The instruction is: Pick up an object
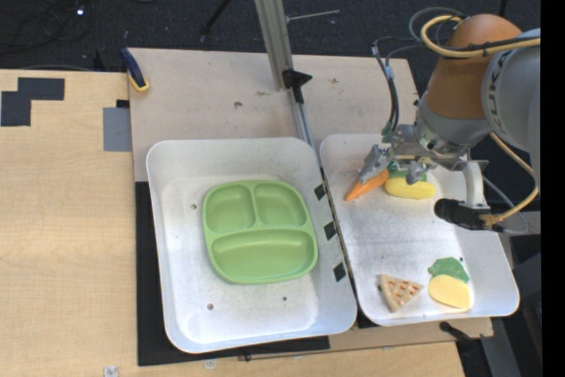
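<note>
In the right bin (415,234), an orange toy carrot (365,184) lies at the far left, and a yellow toy (411,187) rests just to its right. My gripper (399,165) hovers low over these two, open, its fingers (377,158) splayed. The left finger sits just above the carrot's thick end. Nothing is visibly held between the fingers. A tan wedge-shaped toy (399,290) and a yellow fruit with green leaves (450,285) lie near the bin's front right corner.
The left bin (177,190) holds a green divided plate (260,231). A metal post (274,22) rises behind the bins. The arm's black fitting and cables (461,213) hang over the right bin's right side. Tan board lies to the left.
</note>
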`<state>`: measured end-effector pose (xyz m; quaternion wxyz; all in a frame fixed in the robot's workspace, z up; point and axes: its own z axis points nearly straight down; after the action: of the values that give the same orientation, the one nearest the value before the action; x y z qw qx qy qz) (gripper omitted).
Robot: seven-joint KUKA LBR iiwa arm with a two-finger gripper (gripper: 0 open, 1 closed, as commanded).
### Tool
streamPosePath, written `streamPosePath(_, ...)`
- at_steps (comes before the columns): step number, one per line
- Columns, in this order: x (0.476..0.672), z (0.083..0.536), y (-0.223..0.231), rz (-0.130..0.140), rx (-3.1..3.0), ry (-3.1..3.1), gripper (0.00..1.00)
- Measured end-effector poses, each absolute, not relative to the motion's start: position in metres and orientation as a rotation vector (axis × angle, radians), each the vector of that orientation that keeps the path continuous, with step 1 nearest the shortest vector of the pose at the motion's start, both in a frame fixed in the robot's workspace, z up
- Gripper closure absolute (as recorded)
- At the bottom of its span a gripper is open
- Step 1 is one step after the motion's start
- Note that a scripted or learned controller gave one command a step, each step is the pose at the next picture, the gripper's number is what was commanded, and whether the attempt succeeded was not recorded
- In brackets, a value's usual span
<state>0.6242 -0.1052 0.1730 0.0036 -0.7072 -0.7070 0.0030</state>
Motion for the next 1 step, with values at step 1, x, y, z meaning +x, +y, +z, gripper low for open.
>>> streamPosePath(1,0.6259,0.1085,-0.1049,0.009,-2.217,-2.216,0.00)
